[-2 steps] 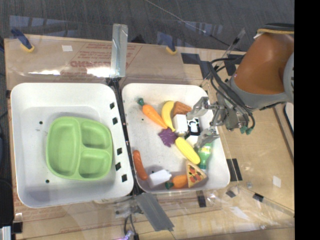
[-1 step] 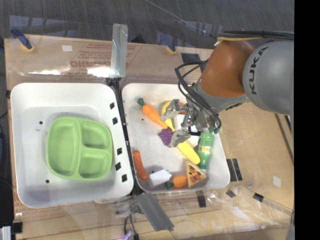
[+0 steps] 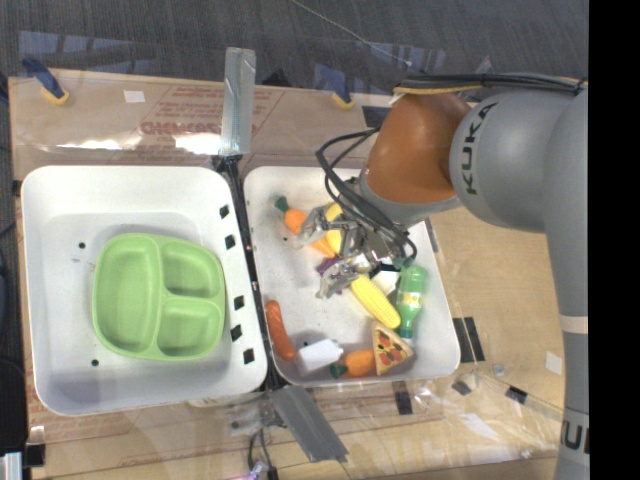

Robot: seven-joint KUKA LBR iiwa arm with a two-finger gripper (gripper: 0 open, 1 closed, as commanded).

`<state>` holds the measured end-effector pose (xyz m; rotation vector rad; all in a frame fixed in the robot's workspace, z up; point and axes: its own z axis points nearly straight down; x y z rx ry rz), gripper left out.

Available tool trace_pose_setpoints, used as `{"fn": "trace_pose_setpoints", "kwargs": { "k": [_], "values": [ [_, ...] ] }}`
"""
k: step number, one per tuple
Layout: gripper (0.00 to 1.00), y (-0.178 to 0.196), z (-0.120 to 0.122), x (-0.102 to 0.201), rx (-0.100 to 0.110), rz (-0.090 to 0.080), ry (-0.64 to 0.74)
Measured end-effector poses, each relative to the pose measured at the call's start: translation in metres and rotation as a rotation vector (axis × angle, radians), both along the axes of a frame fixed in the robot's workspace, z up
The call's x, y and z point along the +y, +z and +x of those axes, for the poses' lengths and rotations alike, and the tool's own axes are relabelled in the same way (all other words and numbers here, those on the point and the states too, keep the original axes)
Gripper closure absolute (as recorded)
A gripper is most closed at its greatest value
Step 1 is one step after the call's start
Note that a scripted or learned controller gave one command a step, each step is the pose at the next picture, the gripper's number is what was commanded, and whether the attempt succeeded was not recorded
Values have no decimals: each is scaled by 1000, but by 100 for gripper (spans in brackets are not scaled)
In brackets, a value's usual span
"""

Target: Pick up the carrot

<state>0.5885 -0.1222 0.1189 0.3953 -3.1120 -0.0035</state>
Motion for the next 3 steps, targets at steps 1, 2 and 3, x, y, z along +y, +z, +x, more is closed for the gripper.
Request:
{"fn": "trace_pose_setpoints", "kwargs": {
  "k": [1, 2, 3],
  "values": [
    [0, -27, 40, 11, -3, 0, 45],
    [100, -15, 41, 12, -6, 0, 48],
    [100, 75, 69, 39, -10, -2, -195]
  ]
}}
